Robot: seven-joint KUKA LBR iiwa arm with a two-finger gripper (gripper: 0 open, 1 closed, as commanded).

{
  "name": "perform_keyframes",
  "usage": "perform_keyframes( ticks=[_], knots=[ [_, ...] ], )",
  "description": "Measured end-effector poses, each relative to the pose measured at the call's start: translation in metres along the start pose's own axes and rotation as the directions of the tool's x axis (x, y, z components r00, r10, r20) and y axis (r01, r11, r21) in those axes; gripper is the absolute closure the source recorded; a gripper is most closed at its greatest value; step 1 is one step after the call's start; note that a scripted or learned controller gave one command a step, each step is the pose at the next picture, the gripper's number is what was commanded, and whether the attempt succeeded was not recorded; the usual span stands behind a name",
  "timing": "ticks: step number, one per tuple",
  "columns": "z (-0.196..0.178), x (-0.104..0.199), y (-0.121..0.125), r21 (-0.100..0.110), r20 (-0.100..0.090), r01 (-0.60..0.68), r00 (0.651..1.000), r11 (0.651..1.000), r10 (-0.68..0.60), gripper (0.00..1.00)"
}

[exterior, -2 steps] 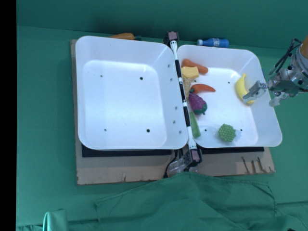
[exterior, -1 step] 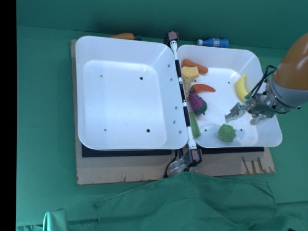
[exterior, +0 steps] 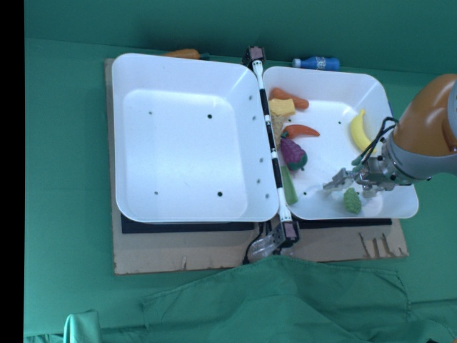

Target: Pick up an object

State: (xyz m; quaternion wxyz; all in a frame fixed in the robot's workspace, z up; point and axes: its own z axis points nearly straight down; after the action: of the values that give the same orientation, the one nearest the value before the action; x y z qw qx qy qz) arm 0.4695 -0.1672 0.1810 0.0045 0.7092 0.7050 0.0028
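The right bin (exterior: 400, 207) holds several toy foods. Against its left side lie an orange carrot (exterior: 290, 98), a yellow piece (exterior: 281, 108), a red chili (exterior: 301, 130), a purple eggplant (exterior: 292, 152) and a green stick (exterior: 288, 183). A yellow banana (exterior: 359, 131) lies near the right wall. A small bumpy green piece (exterior: 352, 201) sits at the front right. My gripper (exterior: 344, 182) hovers low over the bin floor, just above and left of that green piece, reaching in from the right. Nothing shows in its grasp.
The left bin (exterior: 125, 191) stands beside the right one, with a black-and-white divider bar (exterior: 270, 131) between them. A blue bottle (exterior: 318, 63) and an orange object (exterior: 183, 53) lie behind the bins. Green cloth (exterior: 285, 299) bunches at the front.
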Motion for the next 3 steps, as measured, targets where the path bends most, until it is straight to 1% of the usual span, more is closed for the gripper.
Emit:
perform_keyframes(
  ticks=[1, 2, 3],
  knots=[
    [-0.016, -0.002, 0.003, -0.013, 0.007, -0.002, 1.0, 1.0, 0.002, 1.0],
    [-0.088, 0.011, 0.049, -0.002, 0.002, 0.007, 1.0, 1.0, -0.007, 1.0],
    [-0.091, -0.007, 0.073, 0.002, 0.002, 0.003, 1.0, 1.0, -0.003, 1.0]
  ],
)
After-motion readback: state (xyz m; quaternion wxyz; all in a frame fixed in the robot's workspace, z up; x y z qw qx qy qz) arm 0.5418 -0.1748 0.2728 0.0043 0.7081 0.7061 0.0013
